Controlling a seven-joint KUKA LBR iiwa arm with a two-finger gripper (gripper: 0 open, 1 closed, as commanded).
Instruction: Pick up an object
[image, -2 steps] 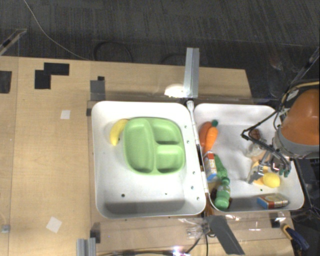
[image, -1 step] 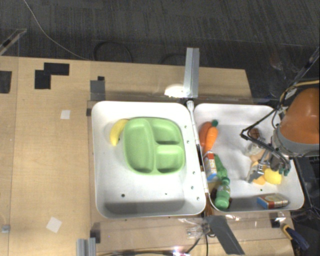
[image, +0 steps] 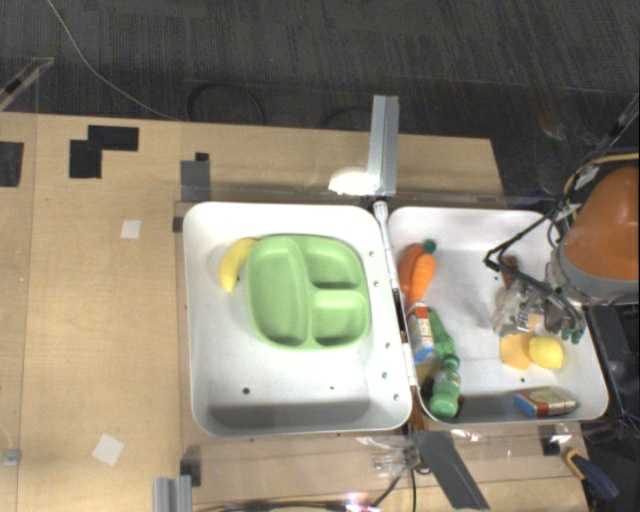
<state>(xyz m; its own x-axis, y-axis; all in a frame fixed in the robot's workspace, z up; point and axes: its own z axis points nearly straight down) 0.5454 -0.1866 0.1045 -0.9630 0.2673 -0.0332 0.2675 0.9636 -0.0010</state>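
The arm with its orange band (image: 610, 232) reaches into the right bin (image: 470, 240) from the right. My gripper (image: 530, 318) hangs low over the bin's right side, just above two yellow lemon-like fruits (image: 533, 352) that lie side by side. An orange toy carrot (image: 417, 275) with a green top lies along the bin's left wall. Below it lie a red and blue packet (image: 423, 333) and a green bottle (image: 445, 385). A small orange and blue box (image: 545, 404) rests at the front right.
The left bin (image: 210, 380) holds a green divided tray (image: 305, 290) with a yellow banana (image: 233, 262) beside it at the upper left. A metal post (image: 383, 145) stands behind the wall between the bins. Cables loop near the wrist.
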